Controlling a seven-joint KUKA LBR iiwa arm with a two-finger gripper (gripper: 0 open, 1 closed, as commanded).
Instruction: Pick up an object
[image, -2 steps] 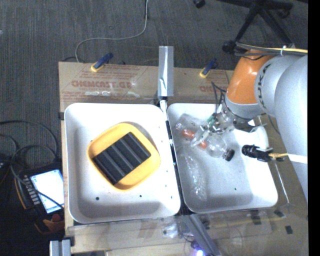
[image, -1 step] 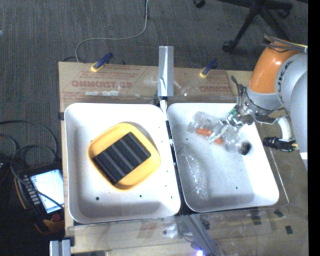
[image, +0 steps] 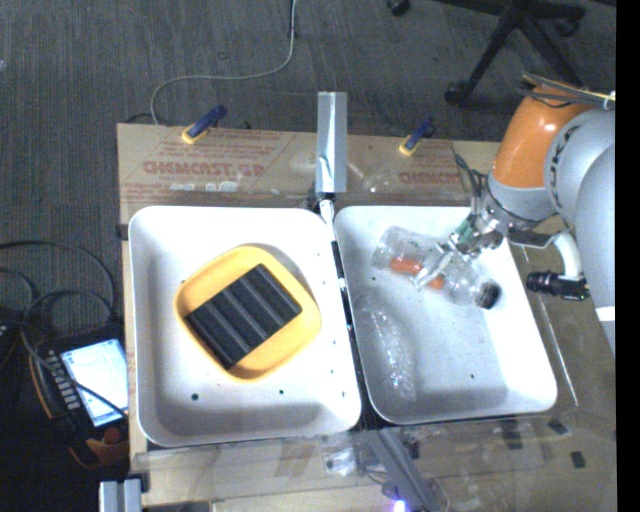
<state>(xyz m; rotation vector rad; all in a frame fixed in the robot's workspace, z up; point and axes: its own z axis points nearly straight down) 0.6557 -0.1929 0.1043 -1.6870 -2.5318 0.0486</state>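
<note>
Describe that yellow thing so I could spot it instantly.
Look at the left white bin of the two. Lying in its middle is a rounded yellow plastic block with a black ribbed top. The right bin's clear plastic items look nothing like it.

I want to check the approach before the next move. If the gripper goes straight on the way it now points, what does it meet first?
Most likely the clear plastic bottle in the right bin. The gripper points down and leftward at its upper side. Depth is hard to judge from above, so it may already touch it.

Red "CHEMCAST" lettering printed on brown board (image: 200, 165) behind the bins
</note>
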